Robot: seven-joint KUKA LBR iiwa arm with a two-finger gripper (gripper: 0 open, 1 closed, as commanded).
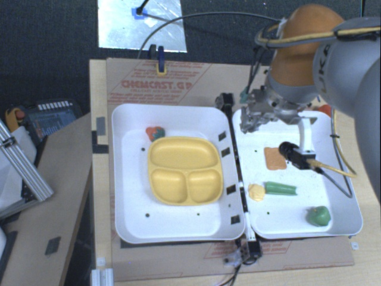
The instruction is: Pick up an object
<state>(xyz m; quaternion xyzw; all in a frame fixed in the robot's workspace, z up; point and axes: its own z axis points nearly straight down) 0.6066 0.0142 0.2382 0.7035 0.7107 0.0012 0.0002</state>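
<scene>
1. Table [71, 159]: tan top, carries a brown cardboard sheet [172, 79] with red print, lying under both bins.
2. Foil-like silver sheet [141, 15] beyond the table on dark carpet; a blue tab sits on it.
3. Yellow-and-blue clamp [160, 61] on the cardboard's far edge.
4. Grey keypad device [50, 119] at left, beside the table.
5. Aluminium rail [21, 165] at left edge, slanted.

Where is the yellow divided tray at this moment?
The yellow divided tray lies in the middle of the left bin, just below a small red-and-green object near the bin's far side.
</scene>
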